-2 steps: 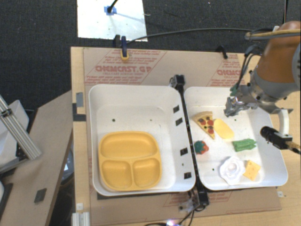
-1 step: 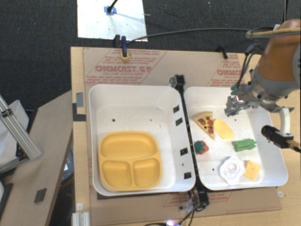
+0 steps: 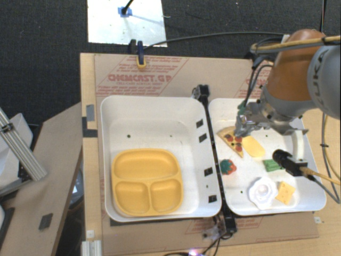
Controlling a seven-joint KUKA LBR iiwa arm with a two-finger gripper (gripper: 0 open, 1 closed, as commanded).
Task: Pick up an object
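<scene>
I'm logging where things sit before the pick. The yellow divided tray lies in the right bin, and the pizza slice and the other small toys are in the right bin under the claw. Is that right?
Not quite. In the camera view the yellow divided tray lies in the left bin, not the right one. The rest stands: the pizza slice and the other small toys are in the right bin, under the claw.

You see two white bins: left bin [image 3: 154, 108], right bin [image 3: 314, 196]. One yellow divided tray [image 3: 147, 181], three compartments. Toy food, you count six: one pizza slice [image 3: 232, 141], one pale yellow oval piece [image 3: 254, 148], one red-green piece [image 3: 228, 167], one green block [image 3: 271, 165], one white round piece [image 3: 262, 192], one cheese wedge [image 3: 285, 193].
</scene>
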